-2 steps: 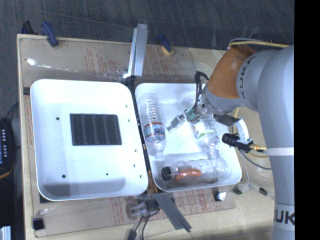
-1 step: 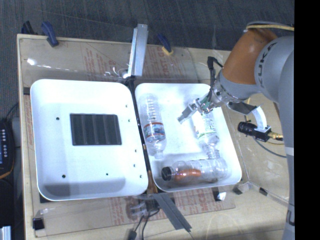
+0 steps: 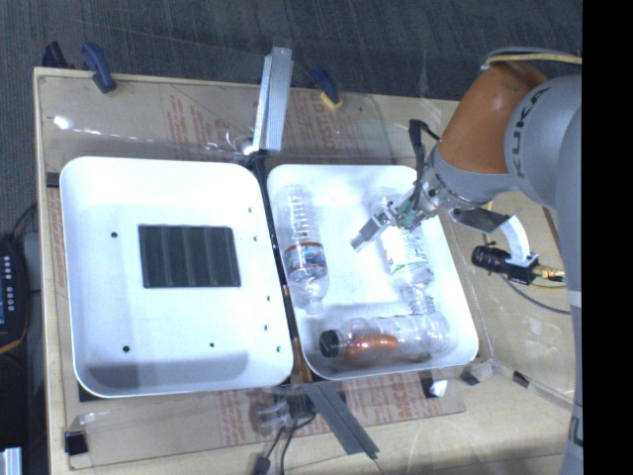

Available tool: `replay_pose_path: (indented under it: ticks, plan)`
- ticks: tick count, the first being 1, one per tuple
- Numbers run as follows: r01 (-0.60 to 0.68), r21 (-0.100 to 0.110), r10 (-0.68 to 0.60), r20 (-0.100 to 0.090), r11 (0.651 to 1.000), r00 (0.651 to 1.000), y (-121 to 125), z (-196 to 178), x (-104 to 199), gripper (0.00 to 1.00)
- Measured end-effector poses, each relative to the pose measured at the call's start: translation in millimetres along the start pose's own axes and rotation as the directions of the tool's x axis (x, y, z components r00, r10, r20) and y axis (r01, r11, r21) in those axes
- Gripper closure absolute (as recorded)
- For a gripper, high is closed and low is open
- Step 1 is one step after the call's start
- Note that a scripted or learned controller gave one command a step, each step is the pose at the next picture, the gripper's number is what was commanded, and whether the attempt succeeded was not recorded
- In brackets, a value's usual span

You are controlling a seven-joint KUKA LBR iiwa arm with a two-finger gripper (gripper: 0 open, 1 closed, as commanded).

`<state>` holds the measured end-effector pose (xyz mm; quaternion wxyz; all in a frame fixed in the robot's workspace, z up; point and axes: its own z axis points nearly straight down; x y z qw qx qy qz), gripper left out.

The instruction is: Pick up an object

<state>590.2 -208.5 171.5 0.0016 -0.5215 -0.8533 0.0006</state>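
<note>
My hand [image 3: 388, 222] hangs low in the right bin [image 3: 341, 181], close above the cap end of the bottle with the white label [image 3: 406, 253], and I cannot tell from this slanted view how it is set, nor whether it touches the plastic. That bottle lies on its side toward the right wall of the bin, neck pointing up toward the far rim; it looks like clear, thin plastic, so I judge it light, smooth and slippery, likely to dent under pressure and to roll if nudged on its round flank. The best hold would be across the labelled middle, where the paper gives some friction, or at the stiffer neck. Two others share the bin: a bottle with a blue label [image 3: 304, 250] lying along the left wall, and a bottle with a dark cap [image 3: 381, 341] lying crosswise along the near wall, with something orange-brown inside. The white-label bottle's foot is near that one, so room there is tight. The left bin [image 3: 99, 196] holds a dark ribbed panel [image 3: 188, 256] in its floor. Both bins sit on a pale surface [image 3: 148, 107] under clear sheeting, clamped at the far edge, with dark carpet beyond.
</note>
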Motion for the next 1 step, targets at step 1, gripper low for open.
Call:
replay_pose_path:
  ticks: [1]
  plan:
    - [0.026,0.0,-0.026,0.001,1.0,1.0,4.1,40.8,24.9,0.0]
